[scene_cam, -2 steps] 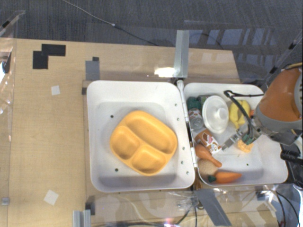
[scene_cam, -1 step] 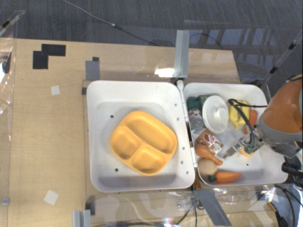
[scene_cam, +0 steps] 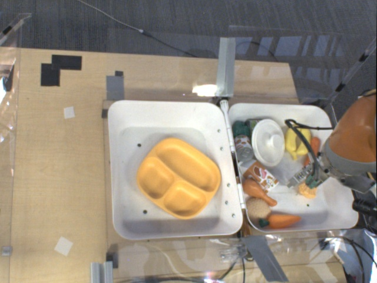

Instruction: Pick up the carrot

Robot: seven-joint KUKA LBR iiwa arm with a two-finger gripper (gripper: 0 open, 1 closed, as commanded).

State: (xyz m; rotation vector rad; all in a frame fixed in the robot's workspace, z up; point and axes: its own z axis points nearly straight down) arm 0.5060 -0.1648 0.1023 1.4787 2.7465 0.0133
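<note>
Orange and tapered, the carrot (scene_cam: 284,220) lies near the front edge of the right bin (scene_cam: 341,217), its green end just beside a round beige ball (scene_cam: 255,207). Behind it sit a drumstick-shaped toy (scene_cam: 259,191), a white bowl (scene_cam: 268,141) and a yellow banana (scene_cam: 296,143). The gripper (scene_cam: 307,177) hovers further right, apart from the carrot; whether it is spread or closed cannot be told. A yellow divided plate (scene_cam: 178,176) rests in the left bin (scene_cam: 126,217).

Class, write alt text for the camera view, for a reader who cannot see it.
A grey and orange robot arm reaches from the right over the right white bin, its gripper low among toy food, apart from the carrot lying near the bin's front edge. The left white bin holds a yellow divided plate.
</note>
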